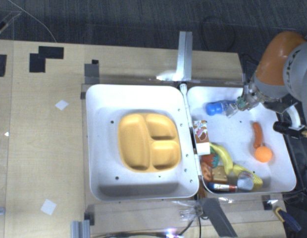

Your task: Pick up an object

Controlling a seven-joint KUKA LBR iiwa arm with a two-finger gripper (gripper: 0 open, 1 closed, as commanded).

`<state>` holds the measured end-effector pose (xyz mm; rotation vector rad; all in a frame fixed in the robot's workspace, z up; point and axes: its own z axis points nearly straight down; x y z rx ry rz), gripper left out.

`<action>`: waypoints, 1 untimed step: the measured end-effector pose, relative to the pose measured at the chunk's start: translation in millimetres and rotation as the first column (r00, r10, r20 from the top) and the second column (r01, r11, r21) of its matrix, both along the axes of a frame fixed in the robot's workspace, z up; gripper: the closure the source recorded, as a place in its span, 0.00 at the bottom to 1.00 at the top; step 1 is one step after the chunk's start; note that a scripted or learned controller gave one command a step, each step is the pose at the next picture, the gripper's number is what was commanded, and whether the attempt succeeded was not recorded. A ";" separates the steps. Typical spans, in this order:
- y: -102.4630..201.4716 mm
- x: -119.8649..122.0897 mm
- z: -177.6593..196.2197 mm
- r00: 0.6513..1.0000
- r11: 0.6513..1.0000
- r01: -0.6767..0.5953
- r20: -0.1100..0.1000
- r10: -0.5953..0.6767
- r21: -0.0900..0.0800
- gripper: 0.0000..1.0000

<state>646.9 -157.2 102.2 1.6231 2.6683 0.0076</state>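
Blue bottle (216,107): lies on its side in the right bin (277,182), far end, touching the gripper (241,103). We cannot tell the claw's state. Risk, we judge: the round body rolls aside, leaving nothing grasped.

Sectioned tray (146,142) in left bin (96,133). Right bin (280,175), beside it, holds bottle (216,107) behind banana (224,156).

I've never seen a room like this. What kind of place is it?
Probably a robot lab test bench. A robot arm reaches over two white bins on a wooden bench. The right bin holds toy food like a banana, and the left holds a yellow tray.
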 end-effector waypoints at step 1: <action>-51.1 -97.5 36.5 0.999 0.999 -0.041 -0.010 0.041 0.000 1.00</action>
